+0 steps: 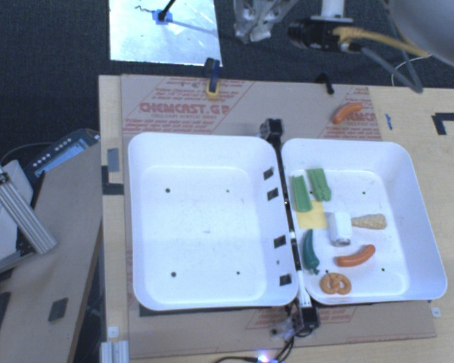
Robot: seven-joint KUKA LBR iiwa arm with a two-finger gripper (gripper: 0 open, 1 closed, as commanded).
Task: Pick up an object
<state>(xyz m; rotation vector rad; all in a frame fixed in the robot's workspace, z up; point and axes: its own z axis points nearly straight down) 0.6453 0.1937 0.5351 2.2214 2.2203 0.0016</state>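
The gripper (262, 10) hangs high beyond the bench's far edge, grip state impossible to tell, while the toy food (354, 256) lies well apart, toward the near side, in the right bin (420, 203).

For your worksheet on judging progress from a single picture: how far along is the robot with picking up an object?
Done: nothing yet. The pretzel, sausage, white cylinder and green strips all lie in the right bin.
In hand: nothing; the gripper hangs beyond the bench's far edge, well away from the bins.
Left: the whole pick: reach into the bin, close on one item, lift it.
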